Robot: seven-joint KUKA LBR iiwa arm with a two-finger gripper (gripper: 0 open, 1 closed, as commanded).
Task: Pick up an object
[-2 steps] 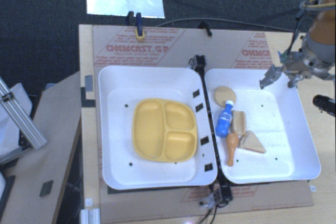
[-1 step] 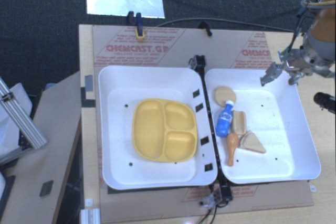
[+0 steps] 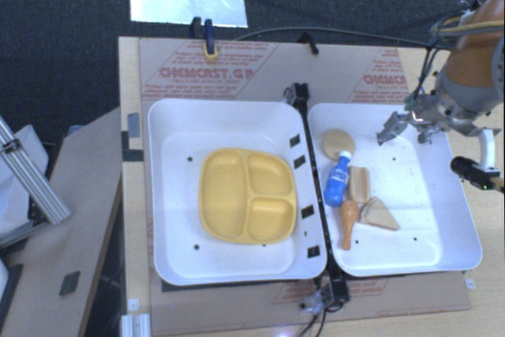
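Note:
The right bin (image 3: 442, 249) holds a cluster on its left side: a round tan disc (image 3: 338, 143), a blue bottle with a white cap (image 3: 338, 179), a pale tan block (image 3: 360, 184), an orange drumstick-shaped piece (image 3: 348, 222) and a tan wedge (image 3: 381, 214). My gripper (image 3: 408, 129) hangs over the bin's far right part, to the right of the disc and apart from every item. Its fingers are spread open with nothing between them.
The left bin (image 3: 177, 170) carries a yellow divided plate (image 3: 247, 195) in its middle. A black divider (image 3: 312, 177) runs between the two bins. Bare white floor lies in the right half of the right bin, under and in front of the gripper.

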